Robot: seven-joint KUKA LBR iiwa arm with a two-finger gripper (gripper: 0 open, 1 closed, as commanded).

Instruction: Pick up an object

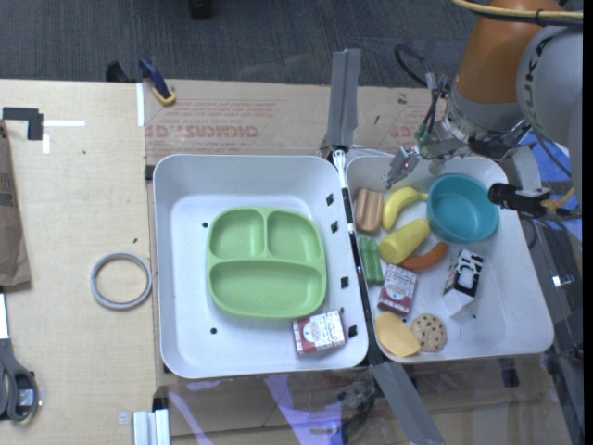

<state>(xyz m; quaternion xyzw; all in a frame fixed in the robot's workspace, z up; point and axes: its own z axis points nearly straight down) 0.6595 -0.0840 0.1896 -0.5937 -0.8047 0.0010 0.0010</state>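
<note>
Above the glossy curved banana [400, 204], the metal hand [405, 164] hangs with fingers spread, holding nothing.

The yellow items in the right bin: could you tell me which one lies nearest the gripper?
The banana, curved, at the bin's far end just below the gripper. The yellow block lies below it, and the flat yellow piece sits at the near edge beside the cookie.

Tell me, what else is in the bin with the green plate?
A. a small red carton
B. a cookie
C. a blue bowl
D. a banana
A: the small red carton lies in the left bin just below the green plate, while the banana, blue bowl and cookie are in the right bin.
</note>
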